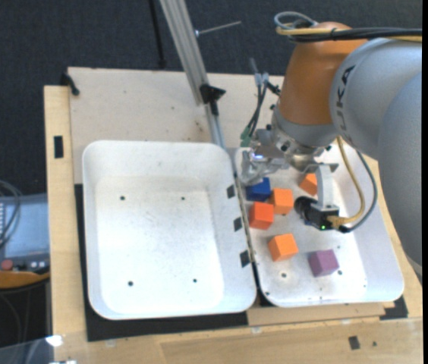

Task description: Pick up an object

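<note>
The gripper (257, 167) hung over a blue cube (258, 189) right of centre; its grip could not be told; smooth orange cubes (283, 246) lay nearby in the speckled white bin (373, 279)

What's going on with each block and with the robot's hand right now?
Blue block: lying in the right bin, just under the gripper.
Orange blocks: four, loose in the right bin.
Purple block: loose, apart from the others.
Gripper: low over the blue block.
</note>
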Available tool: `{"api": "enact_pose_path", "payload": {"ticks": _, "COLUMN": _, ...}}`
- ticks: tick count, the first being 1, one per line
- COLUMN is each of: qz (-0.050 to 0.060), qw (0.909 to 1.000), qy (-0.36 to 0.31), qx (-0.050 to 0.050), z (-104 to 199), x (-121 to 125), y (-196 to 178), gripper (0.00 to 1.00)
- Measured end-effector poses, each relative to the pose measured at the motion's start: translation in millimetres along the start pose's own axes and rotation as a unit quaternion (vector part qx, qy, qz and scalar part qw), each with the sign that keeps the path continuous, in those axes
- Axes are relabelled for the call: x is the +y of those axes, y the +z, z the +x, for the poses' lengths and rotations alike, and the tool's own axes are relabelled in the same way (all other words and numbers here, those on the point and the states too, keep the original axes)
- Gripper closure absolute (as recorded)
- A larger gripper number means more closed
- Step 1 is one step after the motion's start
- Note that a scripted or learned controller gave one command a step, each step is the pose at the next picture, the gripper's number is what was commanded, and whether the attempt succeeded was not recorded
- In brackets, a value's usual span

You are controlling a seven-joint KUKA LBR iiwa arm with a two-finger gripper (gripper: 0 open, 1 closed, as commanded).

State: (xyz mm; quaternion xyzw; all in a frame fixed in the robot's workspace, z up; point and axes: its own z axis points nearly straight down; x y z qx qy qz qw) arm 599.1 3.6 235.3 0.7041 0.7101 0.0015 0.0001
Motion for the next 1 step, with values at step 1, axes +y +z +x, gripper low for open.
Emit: {"api": "enact_pose_path", "payload": {"ticks": 1, "qz": 0.0, "qw": 1.0, "qy": 0.0, "qx": 0.0, "z": 59.2, "x": 1.6, "y": -9.3, "gripper": 1.0}}
